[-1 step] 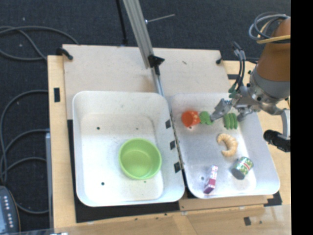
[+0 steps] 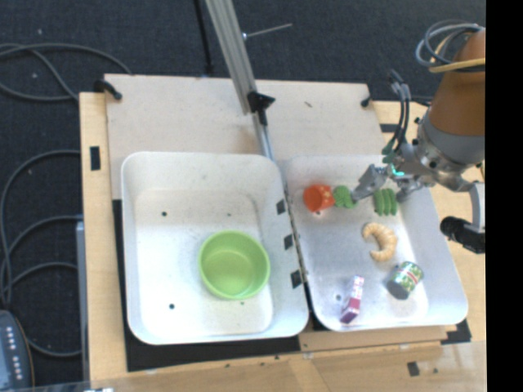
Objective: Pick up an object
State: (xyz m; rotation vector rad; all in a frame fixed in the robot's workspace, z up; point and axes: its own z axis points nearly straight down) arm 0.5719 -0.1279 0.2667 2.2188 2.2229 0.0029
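arm cut off at right, claw perhaps blurred

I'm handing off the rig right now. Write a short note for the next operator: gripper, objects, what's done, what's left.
Gripper: low over the right bin's upper part, by the small green pieces; grip state unclear, nothing seen held.
Right bin: orange-red toy, green pieces, croissant-shaped toy, small can, pink carton.
Left bin: green bowl.
Done: no pick yet.
Left: grasp one object and lift it.
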